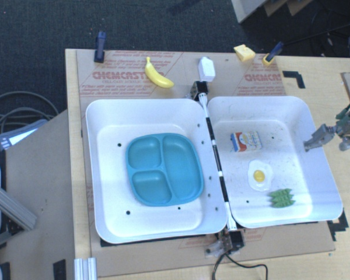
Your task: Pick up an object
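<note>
The right bin (pixel 297 112) holds three small things. A white carton with red and blue print (pixel 245 141) lies near the bin's middle. Below it sits a toy fried egg (pixel 259 175), and a green leafy piece (pixel 282 198) lies near the front wall. My gripper (pixel 330 137) hangs at the bin's right rim, well to the right of the carton and apart from all three things. Nothing is seen in its grasp. The rest of the arm is cut off by the frame's right edge.
The left bin (pixel 105 127) holds a blue divided plate (pixel 163 169). Behind the bins on the bench lie a banana (pixel 158 76), a white block (pixel 206 69), a yellow wedge (pixel 244 52) and two blue clips (pixel 100 45) (pixel 272 52).
</note>
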Controlling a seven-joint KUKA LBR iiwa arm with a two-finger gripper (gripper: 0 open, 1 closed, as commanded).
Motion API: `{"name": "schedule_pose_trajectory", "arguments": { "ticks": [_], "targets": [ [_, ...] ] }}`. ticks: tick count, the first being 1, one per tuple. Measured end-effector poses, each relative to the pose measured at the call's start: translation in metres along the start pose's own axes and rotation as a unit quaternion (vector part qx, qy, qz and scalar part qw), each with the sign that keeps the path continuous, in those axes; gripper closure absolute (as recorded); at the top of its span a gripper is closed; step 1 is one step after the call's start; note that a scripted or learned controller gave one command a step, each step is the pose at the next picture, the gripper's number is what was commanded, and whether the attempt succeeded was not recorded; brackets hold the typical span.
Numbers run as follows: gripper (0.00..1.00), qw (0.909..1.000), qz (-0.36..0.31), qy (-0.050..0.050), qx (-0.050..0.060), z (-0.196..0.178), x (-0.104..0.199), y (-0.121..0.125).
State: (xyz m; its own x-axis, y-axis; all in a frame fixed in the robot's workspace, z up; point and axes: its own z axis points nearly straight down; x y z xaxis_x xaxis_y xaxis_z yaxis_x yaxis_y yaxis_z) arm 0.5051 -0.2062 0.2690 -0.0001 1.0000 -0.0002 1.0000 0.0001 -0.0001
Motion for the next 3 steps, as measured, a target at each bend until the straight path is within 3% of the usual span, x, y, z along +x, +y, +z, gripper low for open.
{"name": "schedule_pose_trajectory", "arguments": {
  "ticks": [1, 2, 3],
  "targets": [
    [0.0, 1.0, -0.001, 0.001, 0.001, 0.083, 0.092, 0.06],
    [0.0, 1.0, 0.0, 0.0, -0.001, 0.183, 0.102, 0.014],
    [1.0, 1.0, 0.002, -0.003, -0.006, 0.171, 0.1, 0.016]
  ]
}}
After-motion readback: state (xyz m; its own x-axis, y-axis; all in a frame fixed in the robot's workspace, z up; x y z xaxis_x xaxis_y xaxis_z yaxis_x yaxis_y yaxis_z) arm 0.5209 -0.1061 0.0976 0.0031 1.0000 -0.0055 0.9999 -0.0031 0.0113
